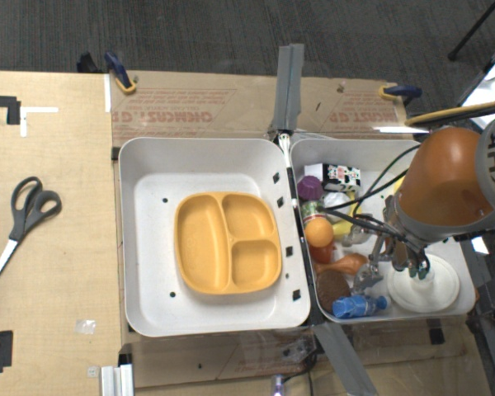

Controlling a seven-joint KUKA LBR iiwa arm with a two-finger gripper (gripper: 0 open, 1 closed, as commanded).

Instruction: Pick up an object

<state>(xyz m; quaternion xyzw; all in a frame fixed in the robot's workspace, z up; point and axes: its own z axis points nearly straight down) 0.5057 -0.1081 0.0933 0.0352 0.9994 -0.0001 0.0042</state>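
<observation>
Two shallow white bins sit side by side on the bench. The left bin [140,238] holds one thing, a yellow plate [228,243] with three compartments, lying flat near its middle. The right bin [371,145] holds a crowded heap: one orange ball [318,233], one purple piece [310,188], one small black-and-white box [341,174], one brown lump [332,287], one blue crumpled object [356,306] at the near edge, one orange-red piece [346,263] and one white round dish [436,289]. Other small items lie between them, too tangled to count.

The arm [447,180], its orange band broad in view, reaches over the right bin, and its bulk hides the bin's far right part. The gripper [396,262] hangs low over the heap, just beside the white dish and near the orange-red piece; dark cables cross in front of it, and how wide it stands or whether it has anything cannot be told.

On the bench to the left lies one pair of scissors [21,217]. Two blue clamps [120,73] grip the cardboard backing, the second clamp [403,93] at the right.
</observation>
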